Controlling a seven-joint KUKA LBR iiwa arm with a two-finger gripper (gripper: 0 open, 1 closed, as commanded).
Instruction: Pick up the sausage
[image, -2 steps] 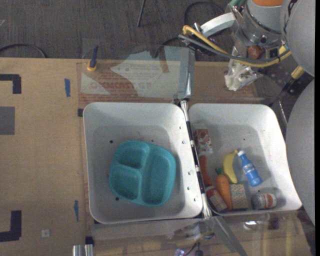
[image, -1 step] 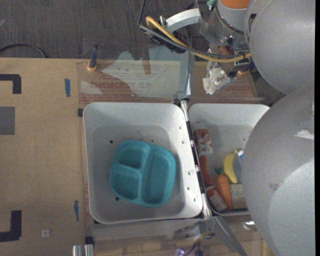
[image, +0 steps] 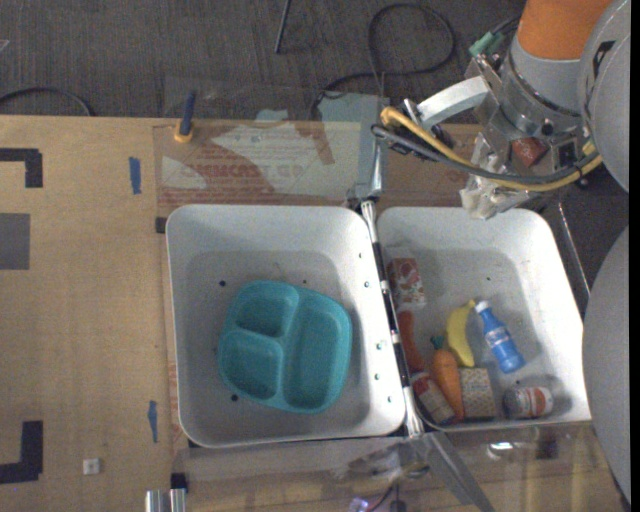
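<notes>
The sausage (image: 408, 340) is a slim reddish-brown stick lying lengthwise against the left wall of the right bin (image: 530, 240). It lies just below a red and white packet (image: 406, 282) and left of an orange carrot (image: 448, 372). My gripper (image: 485, 197) hangs over the far rim of the right bin, well up and to the right of the sausage, with nothing visibly in it. The wrist and yellow cables hide its tip, so its state is unclear.
A teal divided plate (image: 287, 345) lies in the left bin (image: 200, 240). Near the sausage sit a yellow banana (image: 460, 333), a blue bottle (image: 497, 338), a brown block (image: 477, 392) and a small can (image: 527, 401). The far half of the right bin's floor is bare.
</notes>
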